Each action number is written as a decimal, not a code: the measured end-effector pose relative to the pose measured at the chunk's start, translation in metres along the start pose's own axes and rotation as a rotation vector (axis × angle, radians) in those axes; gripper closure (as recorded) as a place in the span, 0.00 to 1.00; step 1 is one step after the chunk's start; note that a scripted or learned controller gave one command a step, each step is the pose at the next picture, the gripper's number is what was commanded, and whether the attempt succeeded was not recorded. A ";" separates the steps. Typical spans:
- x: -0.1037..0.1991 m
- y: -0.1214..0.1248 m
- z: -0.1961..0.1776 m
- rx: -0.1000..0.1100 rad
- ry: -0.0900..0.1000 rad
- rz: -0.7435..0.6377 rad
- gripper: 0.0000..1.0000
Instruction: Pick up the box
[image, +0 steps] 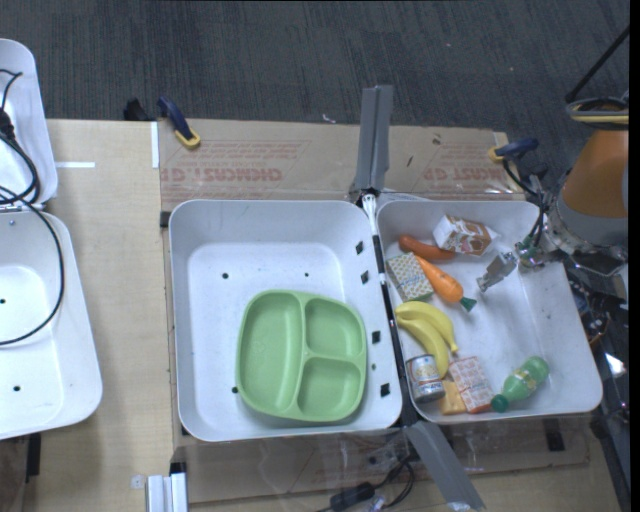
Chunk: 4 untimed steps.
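Nothing has been lifted yet: the small flat box with red and white print (469, 378) lies at six o'clock in the right-hand shallow white bin (560, 330), touching a silver tin can (426, 378) and near a green plastic bottle (520, 383). The metal two-finger gripper (497, 271) is poised at two o'clock, well apart from it; whether it stands apart or together cannot be told

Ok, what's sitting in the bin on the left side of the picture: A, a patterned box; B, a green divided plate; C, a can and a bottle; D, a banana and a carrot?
B: the green divided plate lies in the left bin, while the banana and carrot are in the right bin.
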<state>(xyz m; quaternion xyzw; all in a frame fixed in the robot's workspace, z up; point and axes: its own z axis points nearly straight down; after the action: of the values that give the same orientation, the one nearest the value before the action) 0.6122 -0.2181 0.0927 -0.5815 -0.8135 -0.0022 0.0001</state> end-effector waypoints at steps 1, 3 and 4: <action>0.018 -0.063 0.000 0.003 -0.002 -0.148 0.00; 0.048 -0.037 0.001 0.003 -0.003 -0.208 1.00; 0.048 -0.037 0.001 0.003 -0.003 -0.207 0.00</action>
<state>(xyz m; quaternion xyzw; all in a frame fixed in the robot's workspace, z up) 0.5613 -0.1845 0.0921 -0.4944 -0.8692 0.0000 -0.0004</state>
